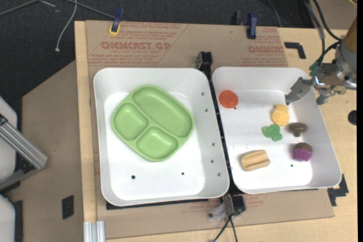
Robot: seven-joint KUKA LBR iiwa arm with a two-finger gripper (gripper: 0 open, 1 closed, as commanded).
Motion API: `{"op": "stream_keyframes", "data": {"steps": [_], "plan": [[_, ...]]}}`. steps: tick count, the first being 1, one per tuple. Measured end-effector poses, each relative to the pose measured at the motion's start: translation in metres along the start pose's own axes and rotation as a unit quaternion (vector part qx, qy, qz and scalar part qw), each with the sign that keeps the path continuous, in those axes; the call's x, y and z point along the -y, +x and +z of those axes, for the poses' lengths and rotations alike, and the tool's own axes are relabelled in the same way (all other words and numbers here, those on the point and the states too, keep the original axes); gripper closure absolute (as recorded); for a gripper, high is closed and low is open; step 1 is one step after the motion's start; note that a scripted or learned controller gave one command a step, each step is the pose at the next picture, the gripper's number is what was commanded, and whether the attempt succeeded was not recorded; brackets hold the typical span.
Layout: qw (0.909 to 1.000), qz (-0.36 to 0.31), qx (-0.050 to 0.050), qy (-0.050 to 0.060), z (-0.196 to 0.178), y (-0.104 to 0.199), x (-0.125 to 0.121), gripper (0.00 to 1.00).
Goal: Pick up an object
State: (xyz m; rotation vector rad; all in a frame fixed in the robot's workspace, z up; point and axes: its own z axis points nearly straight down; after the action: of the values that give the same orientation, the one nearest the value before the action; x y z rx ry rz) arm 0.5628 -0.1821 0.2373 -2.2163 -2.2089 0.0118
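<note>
Gripper (309, 90) sits over the far right edge of the right-hand shallow white bin (266, 175), its two grey fingers spread apart with nothing between them, one pointing down-left toward the bin floor. Left-hand shallow white bin (113, 178) bears a light green three-compartment plastic tray (152, 122) and no loose item. All candidates lie in the right bin: a round orange-red toy piece (228, 99) alone near the inner wall; a knobbly yellow toy piece (279, 115) just below and left of the fingers; a small green leafy toy piece (272, 132) beside a small brown toy piece (296, 128); a purple rounded toy piece (302, 151) toward the right wall; a tan bread-roll-shaped toy piece (254, 160) lying on its side nearer the front. Judged step: approach, target not yet committed (the yellow piece is nearest). To do it well, centre over that one piece, turn the wrist so the fingers straddle its narrower width, and descend straight down. The green and brown neighbours sit close, so a finger landing off-line could nudge them. The roll and the orange piece, each well apart from the rest, would be cleaner alternatives.
</note>
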Motion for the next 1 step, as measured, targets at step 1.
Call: {"op": "stream_keyframes", "data": {"steps": [1], "plan": [[1.0,-0.002,0.001,-0.007,-0.0075,0.0006,-0.0026,0.0]]}}
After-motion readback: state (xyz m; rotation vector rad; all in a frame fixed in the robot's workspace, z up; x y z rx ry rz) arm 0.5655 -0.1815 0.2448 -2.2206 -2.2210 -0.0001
